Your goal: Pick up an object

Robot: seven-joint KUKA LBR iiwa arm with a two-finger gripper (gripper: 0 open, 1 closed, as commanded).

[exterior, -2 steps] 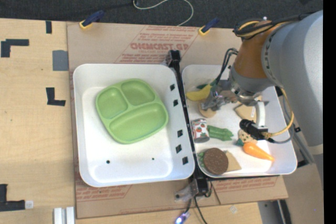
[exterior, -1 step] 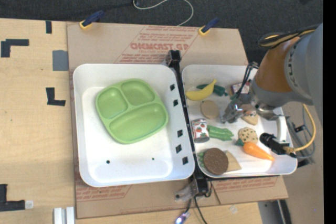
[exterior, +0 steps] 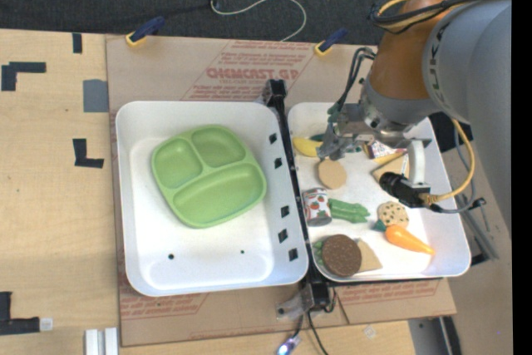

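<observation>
My gripper [exterior: 336, 147] hangs low over the back left of the right bin [exterior: 449, 262]. It sits just above a round tan cookie [exterior: 332, 175] and right of a yellow banana [exterior: 306, 147]. The wrist hides the fingers. Further forward lie a small printed can [exterior: 317, 206], a green toy [exterior: 349, 211], a chocolate-chip cookie [exterior: 392, 214], an orange carrot [exterior: 407, 239] and a dark brown round patty [exterior: 339, 254] on a tan slice.
The left bin [exterior: 141, 262] holds a green divided plate [exterior: 208, 175]. A small red-and-white packet [exterior: 378, 150] lies beside the gripper on its right. A black divider [exterior: 287, 179] runs between the bins. The arm covers the right bin's back right corner.
</observation>
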